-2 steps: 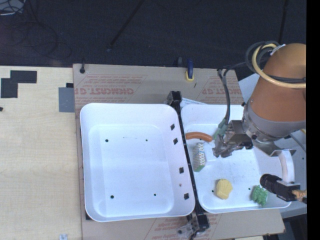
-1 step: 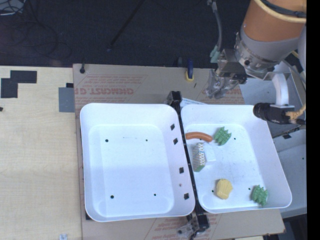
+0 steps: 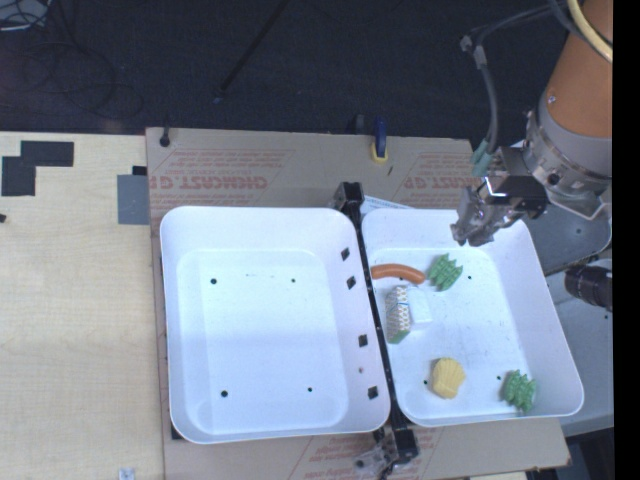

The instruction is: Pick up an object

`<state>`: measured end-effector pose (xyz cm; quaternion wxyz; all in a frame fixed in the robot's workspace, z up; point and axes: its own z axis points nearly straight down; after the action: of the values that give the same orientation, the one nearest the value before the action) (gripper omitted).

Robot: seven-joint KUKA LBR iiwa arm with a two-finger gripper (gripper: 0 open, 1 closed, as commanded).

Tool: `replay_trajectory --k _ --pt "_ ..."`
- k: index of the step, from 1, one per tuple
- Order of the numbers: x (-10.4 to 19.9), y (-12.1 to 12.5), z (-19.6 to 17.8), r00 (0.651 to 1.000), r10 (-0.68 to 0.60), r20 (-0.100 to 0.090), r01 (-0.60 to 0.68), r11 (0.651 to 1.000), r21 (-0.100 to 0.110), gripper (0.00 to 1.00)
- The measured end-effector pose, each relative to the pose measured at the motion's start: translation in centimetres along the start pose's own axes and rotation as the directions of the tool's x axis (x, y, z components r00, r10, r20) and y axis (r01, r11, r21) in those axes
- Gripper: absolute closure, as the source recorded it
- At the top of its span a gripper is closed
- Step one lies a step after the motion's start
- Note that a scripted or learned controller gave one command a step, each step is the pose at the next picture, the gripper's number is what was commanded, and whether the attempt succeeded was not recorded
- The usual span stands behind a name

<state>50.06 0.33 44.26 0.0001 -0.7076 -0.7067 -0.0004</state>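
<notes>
Upper right of frame, grey metal jaws, state unclear, hover up-right of the spiky green plastic toy (image 3: 444, 271), apart.

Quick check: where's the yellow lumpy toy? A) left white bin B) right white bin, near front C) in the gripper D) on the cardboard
B: the yellow lumpy toy lies on the floor of the right white bin, toward its front edge, left of a green leafy toy.

Cardboard-topped bench (image 3: 60, 348); two white bins (image 3: 190, 230)
</notes>
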Motion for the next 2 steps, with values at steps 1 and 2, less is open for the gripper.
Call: replay_trajectory --k 1,2 --pt "-0.8 -2.4 7.6 1.000 0.000 0.001 0.000 1.000 0.012 1.00" --pt "-0.8 -2.2 6.3 1.000 -0.005 0.001 0.005 1.000 0.007 1.00"
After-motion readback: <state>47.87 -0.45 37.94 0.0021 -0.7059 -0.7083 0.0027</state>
